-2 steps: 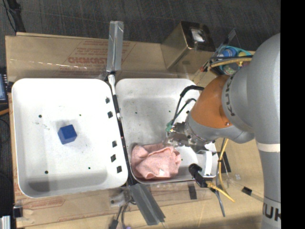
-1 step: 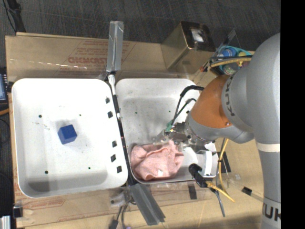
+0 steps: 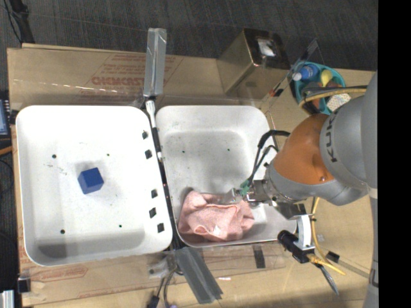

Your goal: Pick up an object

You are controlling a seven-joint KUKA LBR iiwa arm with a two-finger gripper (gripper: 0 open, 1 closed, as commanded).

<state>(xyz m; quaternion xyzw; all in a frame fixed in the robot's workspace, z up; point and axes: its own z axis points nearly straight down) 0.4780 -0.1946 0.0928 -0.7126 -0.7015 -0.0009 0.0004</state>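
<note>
Camera view: pink cloth point(image 3: 215, 218) lies touching the claw point(image 3: 246, 196), whose grip I cannot tell

A small blue cube point(image 3: 90, 179) sits alone in the left bin point(image 3: 38, 124), left of its middle, resting flat on the white floor. A crumpled pink cloth point(image 3: 215, 217) lies bunched in the right bin point(image 3: 212, 117), against its near edge, spreading from the near-left corner toward the middle.
</note>
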